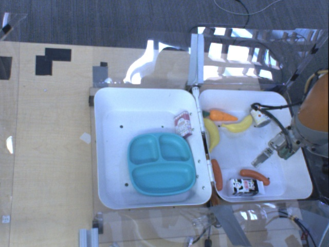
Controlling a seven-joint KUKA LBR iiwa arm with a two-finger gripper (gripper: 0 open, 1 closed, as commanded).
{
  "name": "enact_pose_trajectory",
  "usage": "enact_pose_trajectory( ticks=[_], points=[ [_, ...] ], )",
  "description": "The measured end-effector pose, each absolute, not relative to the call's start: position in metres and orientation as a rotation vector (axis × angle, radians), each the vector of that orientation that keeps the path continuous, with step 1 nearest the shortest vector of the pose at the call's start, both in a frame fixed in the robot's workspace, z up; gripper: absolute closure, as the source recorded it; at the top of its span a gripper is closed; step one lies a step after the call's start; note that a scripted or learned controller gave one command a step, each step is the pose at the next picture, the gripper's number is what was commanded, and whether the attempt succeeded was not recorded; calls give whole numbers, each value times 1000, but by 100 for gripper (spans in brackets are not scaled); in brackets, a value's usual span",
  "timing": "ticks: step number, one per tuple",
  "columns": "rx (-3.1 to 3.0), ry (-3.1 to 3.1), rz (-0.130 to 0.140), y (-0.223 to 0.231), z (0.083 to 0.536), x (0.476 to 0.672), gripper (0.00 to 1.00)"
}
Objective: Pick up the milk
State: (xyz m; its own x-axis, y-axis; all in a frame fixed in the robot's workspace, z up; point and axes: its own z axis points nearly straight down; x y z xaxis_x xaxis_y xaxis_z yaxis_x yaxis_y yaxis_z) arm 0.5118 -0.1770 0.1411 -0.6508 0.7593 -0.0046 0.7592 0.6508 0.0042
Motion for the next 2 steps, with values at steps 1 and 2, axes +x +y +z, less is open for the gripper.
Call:
enact_pose_trajectory(
  ticks=[1, 2],
  points=[
    [574, 3081, 2, -144, 135, 489, 0],
    [381, 3109, 2, -112, 135, 554, 0]
  ],
)
